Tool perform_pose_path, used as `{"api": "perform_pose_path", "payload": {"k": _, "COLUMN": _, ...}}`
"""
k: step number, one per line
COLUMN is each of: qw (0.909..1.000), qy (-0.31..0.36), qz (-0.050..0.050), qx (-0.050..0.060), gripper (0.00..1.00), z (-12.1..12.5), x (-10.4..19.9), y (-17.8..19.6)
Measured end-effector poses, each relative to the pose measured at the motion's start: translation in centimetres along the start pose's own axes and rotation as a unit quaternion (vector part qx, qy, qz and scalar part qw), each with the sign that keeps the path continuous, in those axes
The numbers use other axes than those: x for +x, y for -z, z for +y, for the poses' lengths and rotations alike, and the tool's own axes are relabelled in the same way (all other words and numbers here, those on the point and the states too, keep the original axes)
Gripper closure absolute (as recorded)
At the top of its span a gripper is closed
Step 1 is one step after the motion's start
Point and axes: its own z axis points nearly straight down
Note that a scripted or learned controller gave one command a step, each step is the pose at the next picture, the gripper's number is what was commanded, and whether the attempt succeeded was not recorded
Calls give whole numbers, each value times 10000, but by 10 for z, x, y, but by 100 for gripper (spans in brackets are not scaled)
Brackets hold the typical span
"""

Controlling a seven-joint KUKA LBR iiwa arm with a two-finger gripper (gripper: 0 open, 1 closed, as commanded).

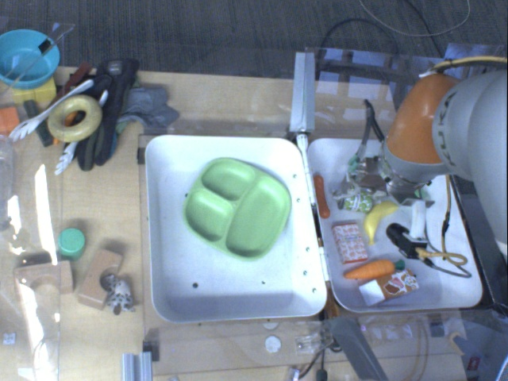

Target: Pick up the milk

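From my remote seat I see the gripper (367,182) low in the right bin (468,292), finger state I cannot tell, while the milk carton (390,286) lies at the bin's front edge just beside a carrot (369,271).

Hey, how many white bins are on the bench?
2. The left white bin holds a green divided plate; the right white bin sits beside it, holding the small items.
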Motion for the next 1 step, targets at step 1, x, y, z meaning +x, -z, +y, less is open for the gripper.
{"api": "perform_pose_path", "payload": {"k": 1, "qw": 9994, "qy": -329, "qz": 4, "qx": 116, "gripper": 100, "z": -12, "x": 109, "y": 89}}
